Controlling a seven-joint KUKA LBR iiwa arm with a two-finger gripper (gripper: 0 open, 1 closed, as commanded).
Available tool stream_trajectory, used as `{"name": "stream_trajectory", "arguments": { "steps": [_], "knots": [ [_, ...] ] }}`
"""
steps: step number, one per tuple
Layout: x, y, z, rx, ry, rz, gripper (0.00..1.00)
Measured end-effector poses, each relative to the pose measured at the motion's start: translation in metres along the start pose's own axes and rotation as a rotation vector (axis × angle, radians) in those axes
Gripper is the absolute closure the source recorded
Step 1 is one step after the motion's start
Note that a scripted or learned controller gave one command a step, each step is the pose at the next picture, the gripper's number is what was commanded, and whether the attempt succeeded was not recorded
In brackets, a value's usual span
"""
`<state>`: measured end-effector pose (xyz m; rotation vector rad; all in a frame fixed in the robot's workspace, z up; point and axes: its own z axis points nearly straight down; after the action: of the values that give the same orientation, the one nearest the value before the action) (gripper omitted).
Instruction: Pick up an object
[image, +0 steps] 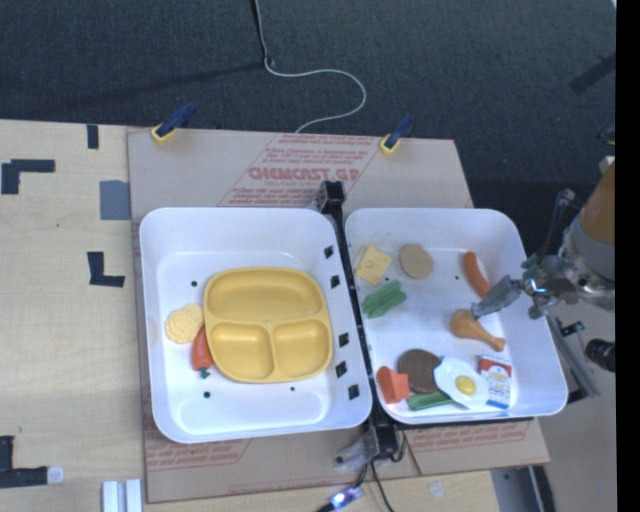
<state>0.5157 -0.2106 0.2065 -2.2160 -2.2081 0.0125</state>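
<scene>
My gripper (492, 300) hangs low over the right side of the right bin (540, 395), reaching in from the right edge. Its tip is just above an orange chicken drumstick (470, 326) and just below an orange sausage (474, 271). I see nothing held in it. Further left in this bin lie a yellow cheese wedge (373, 264), a tan round cookie (416, 262) and a green bean pod (384, 298). Along the front are a brown patty (418, 366), a fried egg (461, 382), a small red-and-white carton (496, 381), a red piece (393, 384) and a green piece (430, 401).
The left bin (160, 400) holds a yellow divided plate (268, 323), with a round yellow waffle (184, 324) and a carrot (202, 351) at its left side. A black divider (345, 300) runs between the bins. A white cable (320, 85) lies behind.
</scene>
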Motion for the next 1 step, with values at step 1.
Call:
{"name": "stream_trajectory", "arguments": {
  "steps": [1],
  "knots": [
    [0.0003,0.0030,-0.0076,-0.013,-0.004,-0.004,0.00]
  ]
}}
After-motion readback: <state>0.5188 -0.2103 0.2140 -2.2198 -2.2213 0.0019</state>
